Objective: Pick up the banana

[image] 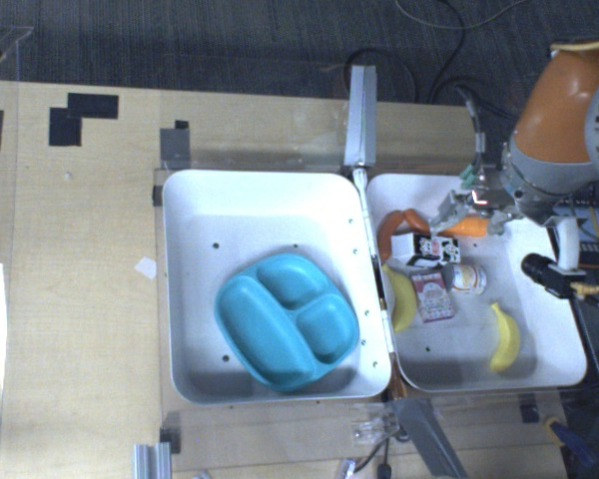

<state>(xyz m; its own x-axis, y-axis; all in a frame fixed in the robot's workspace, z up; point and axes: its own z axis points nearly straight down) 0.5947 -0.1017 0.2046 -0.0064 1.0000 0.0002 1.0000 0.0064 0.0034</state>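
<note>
your gripper [476, 200] hovers at the right bin's [569, 367] back, grip state unclear; next, reach toward the banana [503, 338] near the front.

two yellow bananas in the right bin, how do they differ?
Place: the left banana lies against the bin's left wall beside the small packet; the right banana lies apart from the clutter, toward the near right corner.
Visibility: the left banana is partly covered by the packet's edge; the right banana shows whole.
Colour: the left banana looks duller, greenish yellow; the right banana is brighter.
Shared: both are curved, lie lengthwise, and sit in the right bin.
</note>
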